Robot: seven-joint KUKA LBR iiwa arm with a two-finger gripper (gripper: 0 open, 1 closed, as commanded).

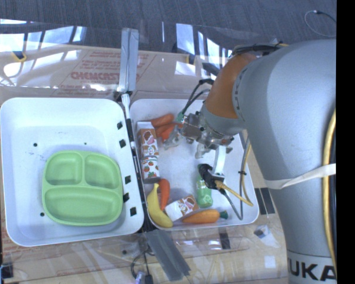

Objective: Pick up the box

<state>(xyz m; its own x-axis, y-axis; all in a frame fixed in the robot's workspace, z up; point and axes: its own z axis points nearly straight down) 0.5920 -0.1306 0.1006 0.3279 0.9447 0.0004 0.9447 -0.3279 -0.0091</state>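
Note:
The box (148, 152) is a long brown and white carton with pictures on it. It lies flat against the left wall of the right bin (248, 182). My gripper (186, 145) hangs low over the middle of that bin, just right of the box's upper half and apart from it. Its fingers stand open with only bare bin floor between them. The grey wrist with the orange band (225, 93) hides the bin's upper right corner.
Two orange carrots (163, 124) lie at the bin's top beside the gripper. A banana (155, 209), a small carton (180, 207), a green bottle (203, 194) and another carrot (201, 216) crowd the front. A green divided plate (81, 188) sits in the left bin (18, 135).

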